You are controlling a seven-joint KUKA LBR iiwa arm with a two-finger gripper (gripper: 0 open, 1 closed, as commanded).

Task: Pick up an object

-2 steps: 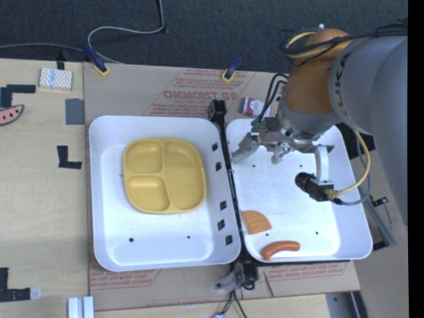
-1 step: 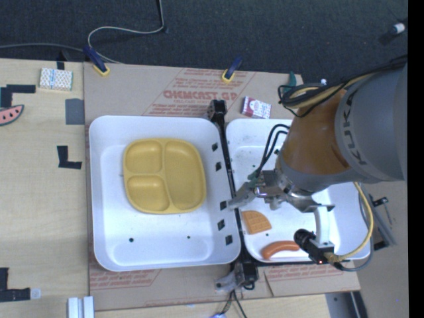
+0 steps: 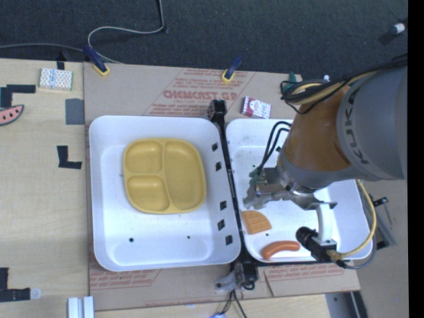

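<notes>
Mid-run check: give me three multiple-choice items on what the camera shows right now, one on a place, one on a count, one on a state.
1. Where does the yellow tray lie?
A. In the left bin
B. In the right bin
C. On the cardboard outside both bins

2. How many compartments does the yellow tray have?
A. Two
B. Three
C. Five

3. How does the hot dog stand to the end effector?
A. Lifted clear of the bin
B. Lying on the bin floor, apart from it
C. Hanging over the bin wall

Key:
1 A: the yellow tray sits inside the left bin.
2 B: two ridges divide it into three.
3 B: the hot dog lies in the right bin, below the end effector.
</notes>
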